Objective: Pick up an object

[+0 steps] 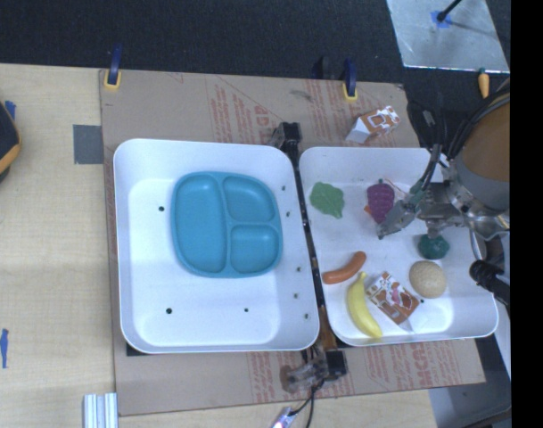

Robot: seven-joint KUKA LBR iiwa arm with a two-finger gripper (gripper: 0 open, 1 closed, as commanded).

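The right bin (449, 328) holds a green leafy toy (327, 198), a purple grape bunch (380, 200), an orange sausage (343, 267), a yellow banana (361, 307), a red and white snack packet (394, 298), a beige round piece (426, 278) and a teal object (433, 245). My gripper (392, 223) hangs over this bin's right half, just right of and below the grapes and up-left of the teal object. The arm's metal links hide part of the teal object. Nothing is visibly held.
The left bin (146, 319) carries a blue divided plate (226, 223). A small snack packet (374, 124) lies on the cardboard behind the right bin. Clamps sit at the cardboard's back edge. The arm's orange band (490, 145) rises at the right.
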